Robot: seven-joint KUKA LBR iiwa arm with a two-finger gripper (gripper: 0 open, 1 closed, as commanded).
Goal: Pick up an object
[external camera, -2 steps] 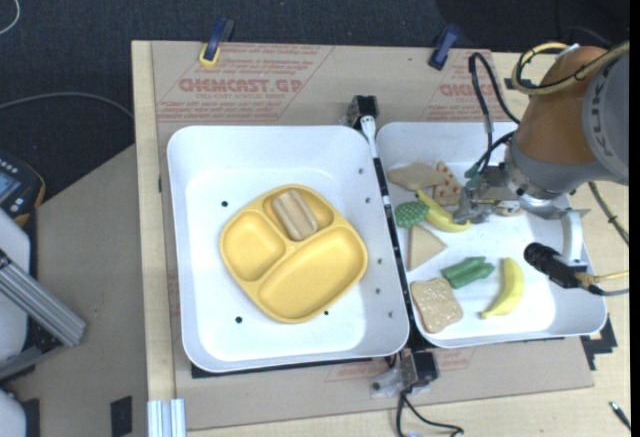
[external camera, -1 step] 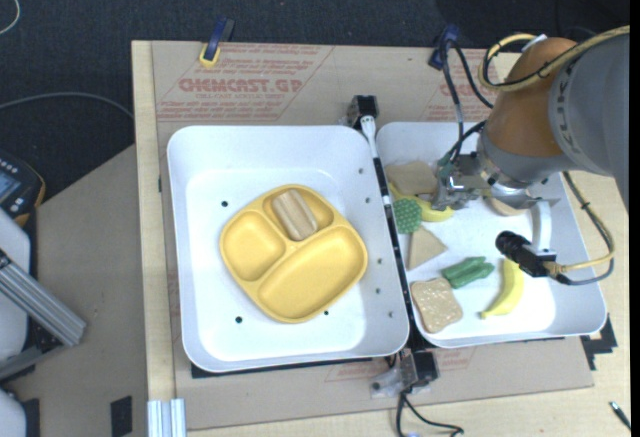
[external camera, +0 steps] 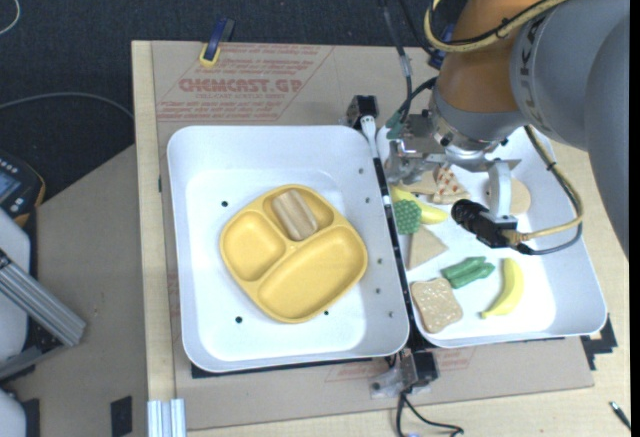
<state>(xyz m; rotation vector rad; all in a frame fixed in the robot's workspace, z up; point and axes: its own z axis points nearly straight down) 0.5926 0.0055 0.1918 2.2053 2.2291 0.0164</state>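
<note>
A: Where's the gripper (external camera: 432, 165)?

B: I see it low over the right bin (external camera: 575, 300), at that bin's 11 o'clock corner. I can't tell how its jaws stand.

A: And the food?

B: In that bin: broccoli (external camera: 406, 216) at 9 o'clock, just below the gripper, a bread slice (external camera: 437, 304) at 7, a banana (external camera: 506, 290) at 5, a green pepper (external camera: 467, 272) between them. The left bin (external camera: 200, 255) bears a yellow tray (external camera: 293, 255) with a sausage (external camera: 295, 212) in its 12 o'clock compartment.

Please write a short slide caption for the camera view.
KUKA arm's gripper over right bin of toy food; yellow divided plate in left bin.
</note>
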